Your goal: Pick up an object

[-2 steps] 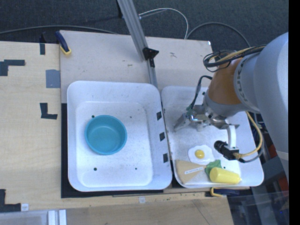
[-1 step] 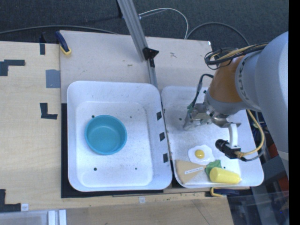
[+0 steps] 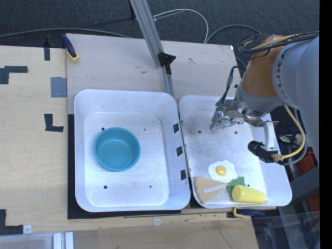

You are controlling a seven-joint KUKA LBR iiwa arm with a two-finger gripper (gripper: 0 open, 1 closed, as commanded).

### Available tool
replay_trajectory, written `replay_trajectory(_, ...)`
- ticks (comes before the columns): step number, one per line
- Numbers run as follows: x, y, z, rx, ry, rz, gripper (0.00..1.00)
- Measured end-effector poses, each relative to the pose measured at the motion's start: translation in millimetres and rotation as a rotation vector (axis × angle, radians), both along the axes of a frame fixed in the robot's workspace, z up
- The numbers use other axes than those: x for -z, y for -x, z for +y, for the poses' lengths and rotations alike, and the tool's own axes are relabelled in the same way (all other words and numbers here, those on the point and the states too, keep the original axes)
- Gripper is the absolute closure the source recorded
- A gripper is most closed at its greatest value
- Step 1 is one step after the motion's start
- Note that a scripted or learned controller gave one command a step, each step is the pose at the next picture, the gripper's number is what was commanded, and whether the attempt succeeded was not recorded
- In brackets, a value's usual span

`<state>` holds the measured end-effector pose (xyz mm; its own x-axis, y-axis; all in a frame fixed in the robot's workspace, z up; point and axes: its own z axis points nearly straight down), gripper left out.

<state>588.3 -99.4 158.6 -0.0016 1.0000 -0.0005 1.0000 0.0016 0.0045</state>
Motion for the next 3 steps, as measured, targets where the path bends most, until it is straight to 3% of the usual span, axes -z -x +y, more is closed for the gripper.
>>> replay_trajectory(2, -116.2, -4.0, -2.6, 0.000, 0.001, -0.001, 1.00)
replay_trajectory(3, -100.3, -27.2, 44.1, -0.004, -0.001, 0.006, 1.00)
